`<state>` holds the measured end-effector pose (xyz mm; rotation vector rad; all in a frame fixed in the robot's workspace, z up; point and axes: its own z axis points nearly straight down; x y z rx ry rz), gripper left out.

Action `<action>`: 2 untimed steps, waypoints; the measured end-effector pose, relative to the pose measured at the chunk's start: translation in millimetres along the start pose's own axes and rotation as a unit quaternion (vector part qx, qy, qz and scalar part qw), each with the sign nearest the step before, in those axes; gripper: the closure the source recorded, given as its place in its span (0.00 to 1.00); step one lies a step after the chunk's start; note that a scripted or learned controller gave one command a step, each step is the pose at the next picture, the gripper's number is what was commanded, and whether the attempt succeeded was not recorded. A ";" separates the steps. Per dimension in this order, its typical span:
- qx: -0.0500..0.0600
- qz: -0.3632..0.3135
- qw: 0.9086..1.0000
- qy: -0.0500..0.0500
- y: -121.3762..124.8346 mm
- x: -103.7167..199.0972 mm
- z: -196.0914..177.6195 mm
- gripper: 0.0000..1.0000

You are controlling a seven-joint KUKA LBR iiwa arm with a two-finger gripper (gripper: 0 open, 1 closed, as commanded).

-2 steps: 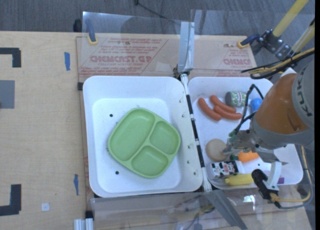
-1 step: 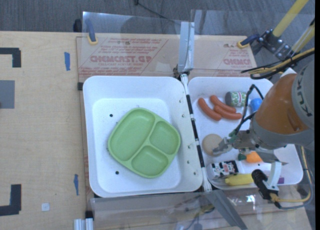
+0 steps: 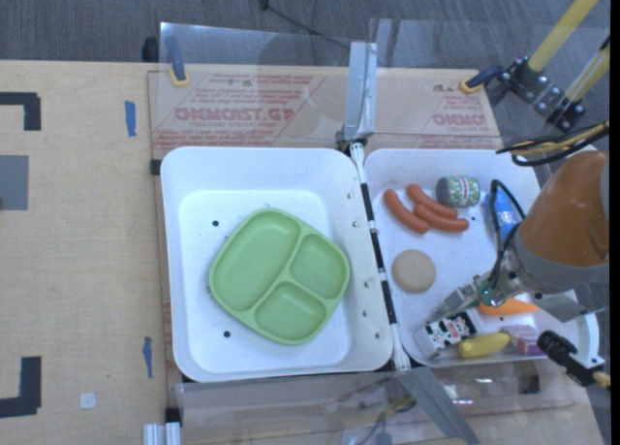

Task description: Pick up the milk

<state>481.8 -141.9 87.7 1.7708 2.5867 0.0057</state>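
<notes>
We found the gripper (image 3: 463,300) low in the right bin (image 3: 387,239), just above the milk carton (image 3: 449,329) — finger state we couldn't tell — so we judged a slow, centred descent, clear of the banana (image 3: 483,344), best.

The arm (image 3: 572,230) reaches in low from the right, pincer (image 3: 467,300) pointing left.
</notes>
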 end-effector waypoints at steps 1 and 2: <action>0.003 0.115 0.993 0.001 14.1 41.5 -33.7 0.00; 0.000 0.029 1.000 0.000 11.7 30.1 0.0 0.00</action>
